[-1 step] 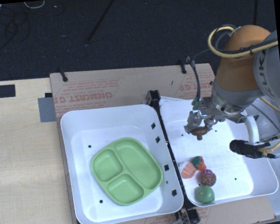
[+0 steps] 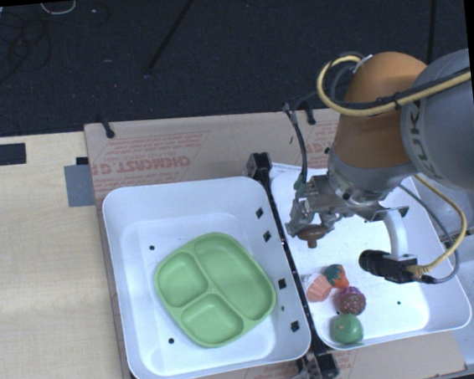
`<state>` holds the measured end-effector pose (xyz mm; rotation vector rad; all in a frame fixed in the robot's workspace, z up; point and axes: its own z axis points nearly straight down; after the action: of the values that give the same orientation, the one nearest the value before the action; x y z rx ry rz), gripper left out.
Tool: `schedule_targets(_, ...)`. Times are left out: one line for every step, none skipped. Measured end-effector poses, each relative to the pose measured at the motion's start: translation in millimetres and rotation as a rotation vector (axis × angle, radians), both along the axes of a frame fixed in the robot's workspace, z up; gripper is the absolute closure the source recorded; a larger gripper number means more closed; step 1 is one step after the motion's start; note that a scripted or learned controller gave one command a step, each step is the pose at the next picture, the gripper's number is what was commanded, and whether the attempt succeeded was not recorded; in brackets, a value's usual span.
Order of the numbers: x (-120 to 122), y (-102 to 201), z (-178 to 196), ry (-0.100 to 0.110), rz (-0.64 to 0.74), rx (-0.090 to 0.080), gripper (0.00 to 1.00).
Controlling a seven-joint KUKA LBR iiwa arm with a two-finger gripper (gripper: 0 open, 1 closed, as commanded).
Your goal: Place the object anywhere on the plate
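Observation:
A green plate [image 2: 215,288] with three compartments lies in the left white bin [image 2: 131,221]. My gripper [image 2: 309,223] hangs over the near-left part of the right bin [image 2: 452,309], close to the divider between the bins. A small brown thing [image 2: 311,238] sits right at the gripper's tip; I cannot tell whether it is held. Below it in the right bin lie an orange-pink piece [image 2: 317,289], a small orange and green piece [image 2: 337,275], a dark red ball [image 2: 350,301] and a green ball [image 2: 347,329].
The raised divider [image 2: 278,247] between the bins runs just left of the gripper. The arm's grey body and orange band [image 2: 379,102] cover the back of the right bin. Brown cardboard [image 2: 182,148] lies under both bins.

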<state>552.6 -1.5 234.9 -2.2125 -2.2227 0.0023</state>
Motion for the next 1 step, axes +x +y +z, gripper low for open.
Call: schedule_targets(4.8,48.4,-1.8,-0.001,-0.001,-0.001,1.0)
